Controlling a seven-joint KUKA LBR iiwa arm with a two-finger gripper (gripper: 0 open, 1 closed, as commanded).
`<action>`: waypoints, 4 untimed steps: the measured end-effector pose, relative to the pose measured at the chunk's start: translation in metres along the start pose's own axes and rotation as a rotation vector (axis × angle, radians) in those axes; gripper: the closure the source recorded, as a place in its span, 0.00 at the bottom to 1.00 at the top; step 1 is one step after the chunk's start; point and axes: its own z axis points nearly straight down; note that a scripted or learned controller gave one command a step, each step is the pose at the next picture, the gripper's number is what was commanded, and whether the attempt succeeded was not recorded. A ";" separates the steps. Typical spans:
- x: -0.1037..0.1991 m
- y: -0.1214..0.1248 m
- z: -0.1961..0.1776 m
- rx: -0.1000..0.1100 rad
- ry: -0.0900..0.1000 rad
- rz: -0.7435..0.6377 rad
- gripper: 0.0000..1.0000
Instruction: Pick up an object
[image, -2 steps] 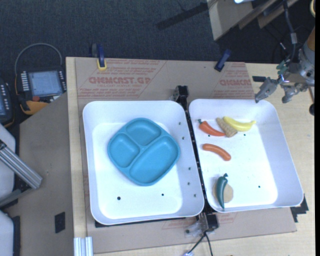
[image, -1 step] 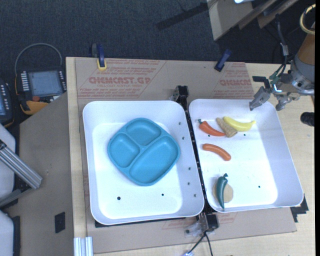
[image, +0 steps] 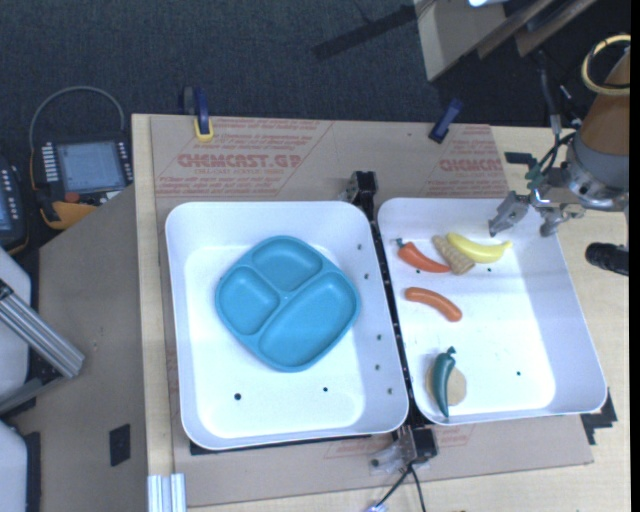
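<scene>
Cardboard-topped bench (image: 150, 300) | dark carpet (image: 250, 50) behind | hand (image: 527, 217) spread open, holding nothing

One fixed camera high above the bench (image: 300, 150); slanted downward; both bins (image: 200, 380) framed.

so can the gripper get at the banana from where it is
Probably yes. The gripper hangs open just above and right of the banana, with nothing between them. A small tan piece and a red pepper crowd the banana's left side only.
</scene>
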 end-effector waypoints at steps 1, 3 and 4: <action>0.005 -0.003 0.044 0.001 0.001 -0.002 0.00; -0.001 0.009 -0.030 -0.013 -0.005 -0.002 1.00; -0.001 0.010 -0.050 -0.010 -0.003 -0.002 1.00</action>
